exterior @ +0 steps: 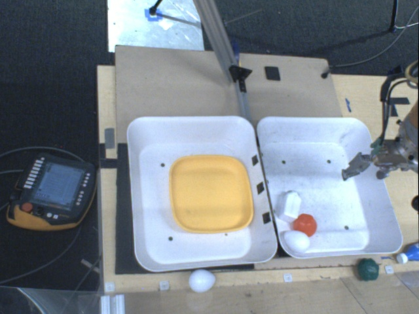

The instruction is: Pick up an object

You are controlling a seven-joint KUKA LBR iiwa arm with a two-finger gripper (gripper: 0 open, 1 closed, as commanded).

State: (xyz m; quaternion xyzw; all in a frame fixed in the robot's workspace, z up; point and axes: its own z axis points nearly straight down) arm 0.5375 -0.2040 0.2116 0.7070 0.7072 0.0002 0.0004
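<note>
I see a teach pendant on the dark floor, well off the bench's left edge. 2 white bins sit side by side on the bench. Left bin carries 1 square yellow plate, roughly centered, flat on the floor of the bin. A white egg-shaped object lies on the bench just outside the left bin's front edge.

Right bin has 3 objects bunched in its front-left corner: a small white block near the left wall, a red-orange ball just beside it, and a white egg touching the ball, against the front wall. All 3 lie on the bin floor, none lifted.

Gripper hangs at the right bin's right side, well apart from the 3 objects. I can't tell from this angle how far apart the fingers are. I see nothing between them.

A dark green ball sits on the bench past the right bin's front-right corner.
</note>
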